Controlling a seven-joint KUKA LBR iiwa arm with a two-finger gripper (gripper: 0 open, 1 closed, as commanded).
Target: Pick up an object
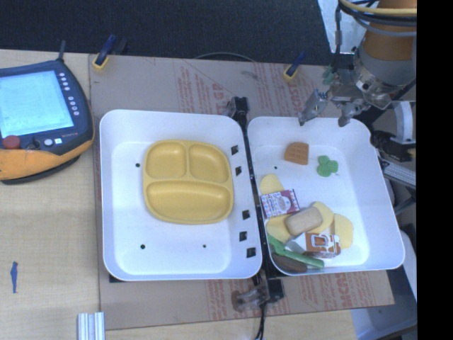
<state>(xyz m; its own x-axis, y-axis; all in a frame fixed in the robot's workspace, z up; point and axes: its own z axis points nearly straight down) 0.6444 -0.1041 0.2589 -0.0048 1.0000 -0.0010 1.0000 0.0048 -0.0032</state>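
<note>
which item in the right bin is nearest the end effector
The brown square piece, lying apart at the bin's far side, just below the open end effector. The green piece is slightly farther; the rest are piled at the near side.

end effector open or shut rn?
Open. The end effector hangs over the far edge of the right bin, its two fingers spread apart with bare bin showing between them and nothing held.

Two bins sat side by side on the tabletop [56, 225].
A divided tray [188, 181] lay in the left bin [120, 253]; food items crowded the right bin [368, 190]; a tablet [39, 115] lay far left.
</note>
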